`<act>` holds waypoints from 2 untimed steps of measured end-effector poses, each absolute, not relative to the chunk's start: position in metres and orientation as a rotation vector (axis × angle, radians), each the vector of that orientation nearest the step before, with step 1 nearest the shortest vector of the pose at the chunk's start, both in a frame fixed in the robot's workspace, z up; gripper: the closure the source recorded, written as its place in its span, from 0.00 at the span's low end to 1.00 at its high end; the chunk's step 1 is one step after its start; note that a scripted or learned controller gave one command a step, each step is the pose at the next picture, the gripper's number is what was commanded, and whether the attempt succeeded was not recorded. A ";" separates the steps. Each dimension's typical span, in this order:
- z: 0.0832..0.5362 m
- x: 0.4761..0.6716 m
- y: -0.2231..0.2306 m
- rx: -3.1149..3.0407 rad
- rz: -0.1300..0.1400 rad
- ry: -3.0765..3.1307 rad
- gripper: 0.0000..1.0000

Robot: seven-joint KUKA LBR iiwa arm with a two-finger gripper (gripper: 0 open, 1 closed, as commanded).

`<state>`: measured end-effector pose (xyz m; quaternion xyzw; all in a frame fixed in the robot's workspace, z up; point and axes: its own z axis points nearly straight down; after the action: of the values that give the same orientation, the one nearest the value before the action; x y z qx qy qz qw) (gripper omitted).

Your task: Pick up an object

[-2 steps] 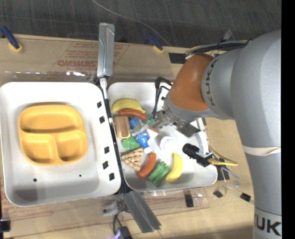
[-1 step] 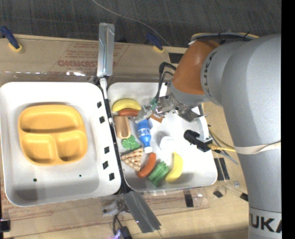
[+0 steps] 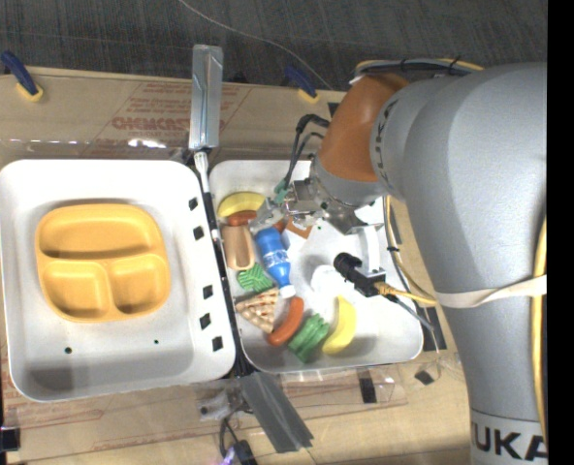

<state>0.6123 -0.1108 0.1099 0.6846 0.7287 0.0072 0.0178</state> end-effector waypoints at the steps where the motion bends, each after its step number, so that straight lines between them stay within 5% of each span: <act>1: 0.110 0.596 -0.107 2.093 0.031 2.289 0.00; 2: 0.108 0.595 -0.116 1.932 0.028 2.440 0.00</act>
<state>0.5948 -0.1156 0.1085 0.6206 0.7840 0.0089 0.0146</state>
